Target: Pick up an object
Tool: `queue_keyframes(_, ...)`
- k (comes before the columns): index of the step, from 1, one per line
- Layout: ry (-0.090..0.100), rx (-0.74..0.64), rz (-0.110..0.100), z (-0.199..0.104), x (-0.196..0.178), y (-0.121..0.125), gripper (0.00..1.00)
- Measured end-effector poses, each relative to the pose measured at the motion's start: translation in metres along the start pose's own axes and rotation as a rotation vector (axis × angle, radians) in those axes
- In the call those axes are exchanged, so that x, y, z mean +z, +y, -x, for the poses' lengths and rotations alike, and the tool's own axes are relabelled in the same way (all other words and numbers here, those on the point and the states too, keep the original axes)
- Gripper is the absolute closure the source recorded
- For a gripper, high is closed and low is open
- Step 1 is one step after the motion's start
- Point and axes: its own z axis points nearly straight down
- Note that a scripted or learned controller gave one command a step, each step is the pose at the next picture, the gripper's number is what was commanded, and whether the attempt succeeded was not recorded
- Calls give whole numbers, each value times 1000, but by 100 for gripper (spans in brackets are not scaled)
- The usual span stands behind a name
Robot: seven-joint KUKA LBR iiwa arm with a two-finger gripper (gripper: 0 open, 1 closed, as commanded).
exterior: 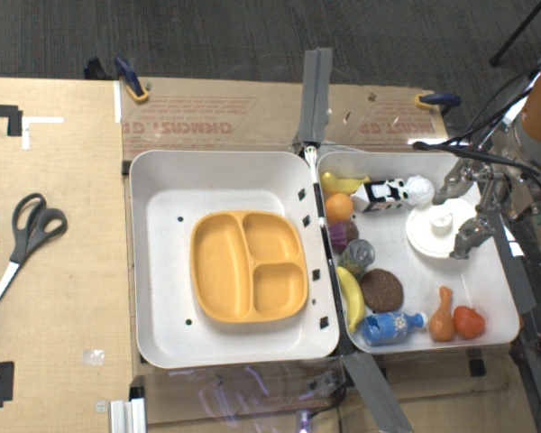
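Observation:
The right bin (509,287) holds several items: a white round lid (435,231), a black-and-white cow toy (388,194), an orange ball (339,207), a banana (350,298), a brown round cookie (380,290), a blue bottle (389,327), an orange gourd (443,316) and a red tomato (469,322). My gripper (463,213) hangs over the right side of the white lid, open, with one finger at the lid's far edge and the other at its near right edge. Nothing is lifted between them.
The left bin (153,242) holds a yellow divided plate (250,265). Scissors (27,233) lie on the wooden bench at far left. A grey can (358,254) and a purple item (343,234) crowd the right bin's left wall. Cables run beside the arm at right.

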Motion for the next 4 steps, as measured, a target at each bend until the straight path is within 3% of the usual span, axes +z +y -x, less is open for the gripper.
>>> queue_keyframes(1,0,-22,0,-26,180,-24,0)
queue_keyframes(2,-2,119,0,-4,182,28,0)
queue_keyframes(3,42,253,-1,97,182,7,0)
queue_keyframes(4,-4,294,-1,98,82,-58,0)
